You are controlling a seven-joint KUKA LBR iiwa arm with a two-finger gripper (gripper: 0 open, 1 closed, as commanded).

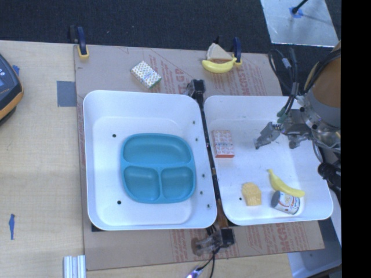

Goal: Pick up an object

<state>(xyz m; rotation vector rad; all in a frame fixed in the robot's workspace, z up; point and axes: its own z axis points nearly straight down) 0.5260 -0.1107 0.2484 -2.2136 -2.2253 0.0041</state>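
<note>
Several candidate objects in the right bin (243, 106): small pink-and-white carton (222, 143) flat near the bin's left wall; yellow banana (284, 185) toward the near right corner; short can (286, 202) on its side just beside the banana's lower end; yellow spongy block (251, 194) left of the can, apart from it. Gripper (265, 139) above the bin's bare floor, right of the carton and well apart from it, fingers pointing left and down, nothing between them; spread or closed, cannot tell. Left bin (93, 155) with a blue three-compartment plate (157, 167) at its middle. On the worktop (40, 155) beyond the bins: a patterned little box (145, 74), tilted, and a second yellow banana-like toy (218, 66) touching a pale wedge.
</note>
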